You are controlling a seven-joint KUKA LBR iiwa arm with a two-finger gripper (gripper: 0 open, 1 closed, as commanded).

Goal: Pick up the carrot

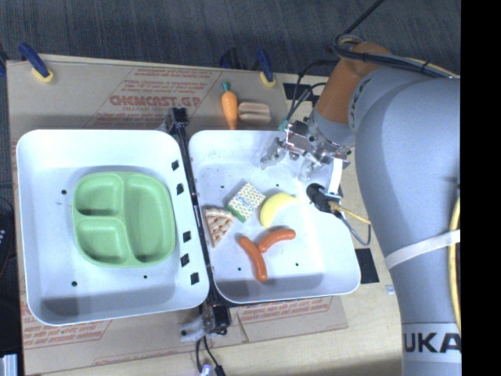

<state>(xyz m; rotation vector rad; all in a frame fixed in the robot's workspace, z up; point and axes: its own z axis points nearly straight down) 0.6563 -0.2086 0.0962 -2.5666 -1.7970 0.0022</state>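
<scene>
The carrot (228, 107) lies upright outside the bin (342, 265), up-left of the gripper (286, 153); finger state cannot be determined.

Grey arm (407, 178) reaching in from right, wrist bent down, pincer (291, 152) lowered.

On my feed I log: orange plastic carrot with green top (228, 108); pale green three-section plate (124, 218); yellow toy banana (275, 207); two red-orange sausages (263, 251); green-and-yellow checked square block (246, 201); tan waffle-pattern wedge (218, 225); white shallow bins (31, 210).
</scene>
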